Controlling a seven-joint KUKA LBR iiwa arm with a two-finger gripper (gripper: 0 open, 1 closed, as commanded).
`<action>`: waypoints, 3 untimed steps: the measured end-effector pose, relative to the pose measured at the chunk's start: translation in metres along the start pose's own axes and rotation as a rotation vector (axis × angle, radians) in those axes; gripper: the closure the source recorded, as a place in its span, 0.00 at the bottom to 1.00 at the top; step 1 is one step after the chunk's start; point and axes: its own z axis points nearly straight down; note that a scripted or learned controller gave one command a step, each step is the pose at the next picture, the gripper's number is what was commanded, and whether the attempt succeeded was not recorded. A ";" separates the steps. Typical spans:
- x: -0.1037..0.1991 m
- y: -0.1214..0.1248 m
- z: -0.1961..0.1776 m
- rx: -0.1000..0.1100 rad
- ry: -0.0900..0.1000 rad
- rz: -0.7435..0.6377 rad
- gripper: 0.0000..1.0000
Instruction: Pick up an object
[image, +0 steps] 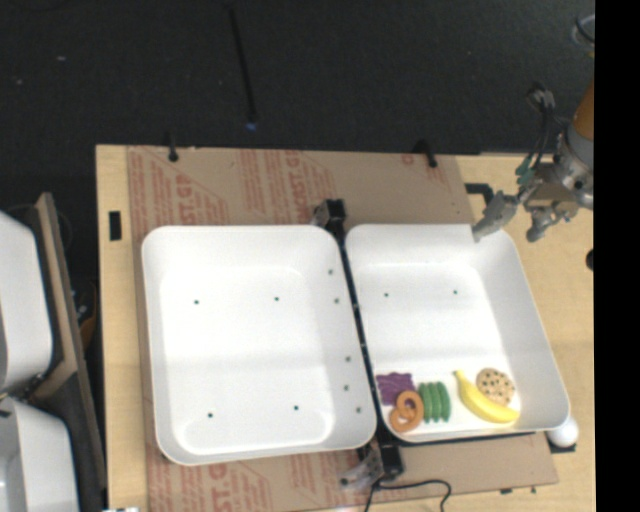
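Toy banana (485, 403) beside the cookie (494, 383), in the right bin (430, 262): light, stiff, slick; grip its middle. Tool (512, 220) hangs spread, unladen, well beyond the banana.

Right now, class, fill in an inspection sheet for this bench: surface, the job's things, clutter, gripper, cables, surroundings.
Surface: bench covered with printed cardboard, bearing left bin and right bin side by side.
Job's things: along the right bin's near wall, purple piece, orange ring, green piece, banana, cookie.
Clutter: nothing seen.
Gripper: gripper above the right bin's far right corner, fingers spread, holding nothing.
Cables: black cable at the near edge.
Surroundings: dark floor beyond the bench.
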 end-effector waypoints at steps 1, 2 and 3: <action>0.000 0.001 -0.004 -0.007 -0.001 -0.001 0.00; 0.001 0.009 0.043 -0.003 -0.001 -0.002 0.00; 0.005 0.007 0.085 -0.003 -0.001 -0.001 0.00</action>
